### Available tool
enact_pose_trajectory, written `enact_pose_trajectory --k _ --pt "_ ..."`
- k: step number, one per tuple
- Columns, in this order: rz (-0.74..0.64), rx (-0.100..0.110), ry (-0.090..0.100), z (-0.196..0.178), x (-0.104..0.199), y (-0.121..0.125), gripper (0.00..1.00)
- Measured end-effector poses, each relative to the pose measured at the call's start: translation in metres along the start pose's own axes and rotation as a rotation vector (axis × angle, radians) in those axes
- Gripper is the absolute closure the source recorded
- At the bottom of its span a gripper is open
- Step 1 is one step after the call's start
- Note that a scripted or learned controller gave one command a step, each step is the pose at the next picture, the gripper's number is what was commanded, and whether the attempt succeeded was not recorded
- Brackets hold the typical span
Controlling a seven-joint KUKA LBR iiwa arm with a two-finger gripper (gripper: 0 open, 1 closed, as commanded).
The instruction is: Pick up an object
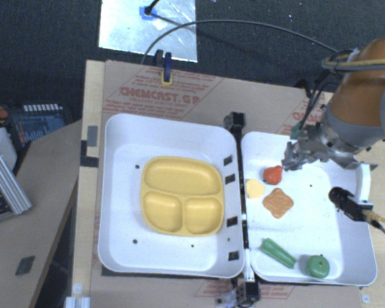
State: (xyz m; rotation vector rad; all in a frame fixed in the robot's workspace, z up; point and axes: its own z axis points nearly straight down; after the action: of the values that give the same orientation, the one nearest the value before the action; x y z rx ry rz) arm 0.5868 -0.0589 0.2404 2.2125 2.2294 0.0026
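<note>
Gripper [291,161] hovers right of centre above the red toy [272,174]; grip state unclear, nothing lifted yet

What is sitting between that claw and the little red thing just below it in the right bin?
Nothing visible. The gripper hangs just above and to the right of the small red toy, with bare white bin floor between them. The pale yellow piece and the orange waffle-shaped piece lie beyond the toy, off that path.
</note>
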Motion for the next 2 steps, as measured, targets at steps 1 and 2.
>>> enact_pose_trajectory --k 1,2 --pt "-0.002 0.001 0.002 0.014 0.053 -0.005 1.00" --pt "-0.002 0.001 0.001 0.023 0.111 -0.009 1.00"
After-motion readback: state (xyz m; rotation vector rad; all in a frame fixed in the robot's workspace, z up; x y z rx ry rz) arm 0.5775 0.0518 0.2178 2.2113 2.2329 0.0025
